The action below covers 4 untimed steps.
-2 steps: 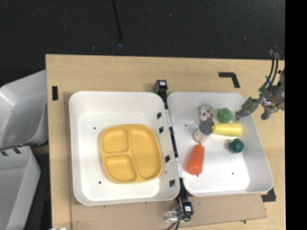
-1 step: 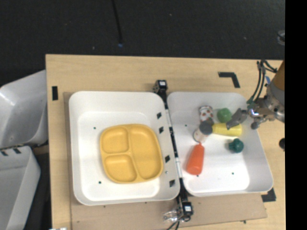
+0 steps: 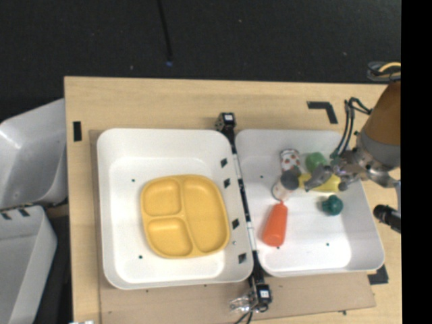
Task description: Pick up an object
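The right bin [image 3: 304, 255] holds several small objects. An orange bottle-shaped piece [image 3: 275, 225] lies near its left wall. Above it sit a grey piece [image 3: 290, 179] and a white piece with red dots [image 3: 289, 158]. A green piece [image 3: 314, 160] and a yellow piece [image 3: 332, 183] lie further right, and a teal ball [image 3: 331, 205] rests just below them. My gripper [image 3: 322, 179] reaches in from the right and is low over the yellow piece, between the green piece and the teal ball. It partly hides the yellow piece.
The left bin [image 3: 115, 248] holds a yellow divided plate [image 3: 183, 216]. The bins meet at a ridge with black clips [image 3: 237, 187]. The arm's orange band [image 3: 386, 117] hangs over the right bin's far right corner. Cables [image 3: 351, 113] trail beside it.
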Tool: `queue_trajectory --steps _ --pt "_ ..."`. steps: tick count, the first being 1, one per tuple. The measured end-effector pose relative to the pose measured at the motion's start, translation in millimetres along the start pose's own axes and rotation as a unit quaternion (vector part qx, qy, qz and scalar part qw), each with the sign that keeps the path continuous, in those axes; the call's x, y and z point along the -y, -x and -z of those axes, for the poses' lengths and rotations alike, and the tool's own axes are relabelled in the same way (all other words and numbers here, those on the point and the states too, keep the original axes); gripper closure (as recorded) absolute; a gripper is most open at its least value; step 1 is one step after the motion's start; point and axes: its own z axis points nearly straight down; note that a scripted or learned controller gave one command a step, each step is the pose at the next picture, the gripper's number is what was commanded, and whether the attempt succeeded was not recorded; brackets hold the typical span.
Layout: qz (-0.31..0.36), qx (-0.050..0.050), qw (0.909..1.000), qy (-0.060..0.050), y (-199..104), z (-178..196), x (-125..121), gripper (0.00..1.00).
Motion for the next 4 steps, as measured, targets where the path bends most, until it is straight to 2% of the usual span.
queue_trajectory --steps 1,2,4 --pt "-0.003 0.000 1.0000 0.001 -4 -59 2 0.00" --pt "-0.004 0.001 1.0000 0.004 -3 -47 0 1.00" --pt "0.001 0.001 1.0000 0.005 1 50 -1 1.00"
